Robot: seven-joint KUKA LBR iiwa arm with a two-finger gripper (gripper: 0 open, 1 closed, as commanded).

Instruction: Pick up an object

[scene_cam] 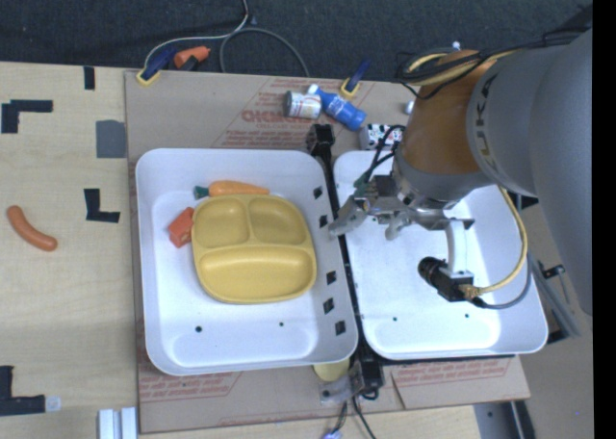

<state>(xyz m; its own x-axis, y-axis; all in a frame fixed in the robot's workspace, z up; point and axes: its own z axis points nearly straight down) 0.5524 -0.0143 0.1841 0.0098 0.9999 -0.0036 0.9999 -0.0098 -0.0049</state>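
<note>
Gripper [397, 219] hangs over the right bin [500, 331] – the yellow tray [255, 249] and carrot [238, 189] lie leftward in the left bin [154, 264], long axes approx. left-right – can't tell how its jaws stand.

Two bins [231, 350] (white), one plate [255, 247]

A plate [255, 249] lies in the middle of the left bin [159, 331]. A carrot [238, 189] lies just behind the plate, near the bin's back edge. The arm [500, 110] hangs over the right bin [500, 331], near its back edge.
</note>
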